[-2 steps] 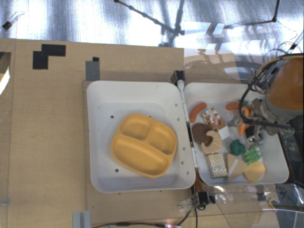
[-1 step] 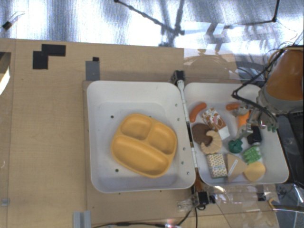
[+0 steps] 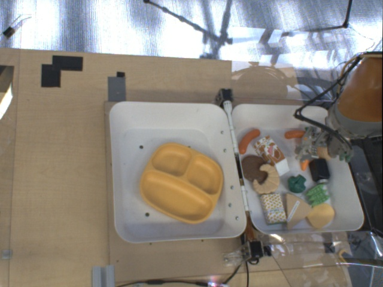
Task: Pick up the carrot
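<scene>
An orange, elongated piece that looks like the carrot lies near the back of the right bin. My gripper hangs low over that bin's right rear part, just right of the orange piece. Cables and the wrist hide its tips. A small orange bit pokes out just below the gripper, beside a black block; I cannot tell what it is. Nothing shows clearly held.
The right bin also holds a red sausage, a brown cookie, a croissant, green pieces, a cracker box and a yellow lemon. A yellow divided plate sits in the left bin.
</scene>
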You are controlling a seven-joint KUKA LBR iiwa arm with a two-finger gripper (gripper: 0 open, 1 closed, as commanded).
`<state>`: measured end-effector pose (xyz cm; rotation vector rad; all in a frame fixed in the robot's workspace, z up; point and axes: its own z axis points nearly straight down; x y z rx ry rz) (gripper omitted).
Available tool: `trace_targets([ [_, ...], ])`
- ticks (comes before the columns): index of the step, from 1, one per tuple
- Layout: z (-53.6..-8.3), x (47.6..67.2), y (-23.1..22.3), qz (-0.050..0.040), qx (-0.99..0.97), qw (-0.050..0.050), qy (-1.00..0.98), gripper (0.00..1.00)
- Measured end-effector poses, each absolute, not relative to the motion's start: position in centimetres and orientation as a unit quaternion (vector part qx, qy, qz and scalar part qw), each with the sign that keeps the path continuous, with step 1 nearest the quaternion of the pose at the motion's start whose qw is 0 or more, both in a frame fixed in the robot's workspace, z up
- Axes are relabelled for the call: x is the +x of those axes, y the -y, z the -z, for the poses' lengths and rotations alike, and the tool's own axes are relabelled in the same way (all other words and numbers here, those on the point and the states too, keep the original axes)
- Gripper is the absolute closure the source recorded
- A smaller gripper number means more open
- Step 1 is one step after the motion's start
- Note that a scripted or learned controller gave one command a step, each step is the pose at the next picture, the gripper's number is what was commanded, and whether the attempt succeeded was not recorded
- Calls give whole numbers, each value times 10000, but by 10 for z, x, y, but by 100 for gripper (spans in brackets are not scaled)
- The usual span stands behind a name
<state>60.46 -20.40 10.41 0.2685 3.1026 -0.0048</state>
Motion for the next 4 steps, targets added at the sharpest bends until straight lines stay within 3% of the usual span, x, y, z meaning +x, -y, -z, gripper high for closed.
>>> trace_targets([
  [1,-104,604,204,14,860,132,-9962,0],
  [2,-89,606,205,11,710,72,-9975,0],
  [3,-104,610,204,22,684,136,-9976,100],
  [4,-91,533,206,27,-960,84,-9953,100],
])
